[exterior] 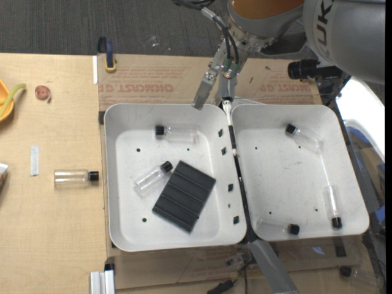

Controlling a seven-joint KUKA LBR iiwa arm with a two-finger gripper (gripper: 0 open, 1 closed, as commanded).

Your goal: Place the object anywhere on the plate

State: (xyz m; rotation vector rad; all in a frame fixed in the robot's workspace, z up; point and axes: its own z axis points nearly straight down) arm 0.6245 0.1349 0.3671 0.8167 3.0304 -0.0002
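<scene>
- Gripper (212, 106) hangs over the back rim where the two bins meet. Its fingers are spread at the tips with nothing between them.
- Arm (269, 2) comes in from the top right, orange band showing above the wrist.
- Black ribbed plate (184, 196) lies flat in the left bin (113, 164), in the front-centre area, turned at a diagonal. Nothing is on it.
- Capped vial (152, 176) lies on its side in the left bin, just beside the plate's upper-left edge, black cap toward the plate. Can't tell if they touch.
- Second vial (177, 133) lies near the left bin's back wall, cap to the left, well apart from the plate.
- Right bin (349, 164) holds a vial near the back (304, 137), cap at its upper-left end.
- Another vial (332, 204) lies along the right bin's right side, cap at the front end.
- A loose black cap (293, 229) sits at the right bin's front wall. Can't tell if a clear body is attached.
- Outside the bins, on the table (55, 237), a fifth vial (75, 176) lies on its side left of the left bin, cap pointing at the bin.
- Also on the table at far left: a yellow item (6, 100) cut off by the frame edge, a small reddish disc (41, 92) and a small pale strip (34, 161).
</scene>
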